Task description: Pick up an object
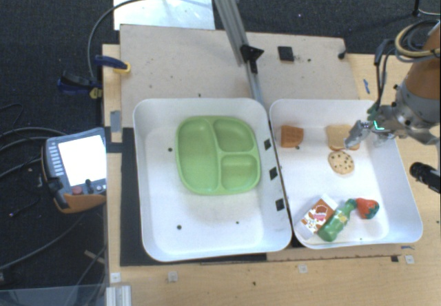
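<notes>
The right bin [400, 180] holds several items. An orange-brown block [291, 136] lies at its far left, and a tan bread slice [336, 135] sits beside it to the right. Just below the slice is a round chocolate-chip cookie [341, 162]. Near the front are a small printed carton [316, 216], a green bottle [335, 222] and a red strawberry-like piece [368, 208]. My gripper [357, 136] reaches in from the right, low over the bin, with its tip at the right edge of the bread slice and covering that edge.
The left bin [158, 222] holds a green divided plate [218, 154]. A grey pole [231, 12] slants over the back board. A black clip [286, 54] lies on the board, and a handheld pendant [77, 168] sits left of the bench.
</notes>
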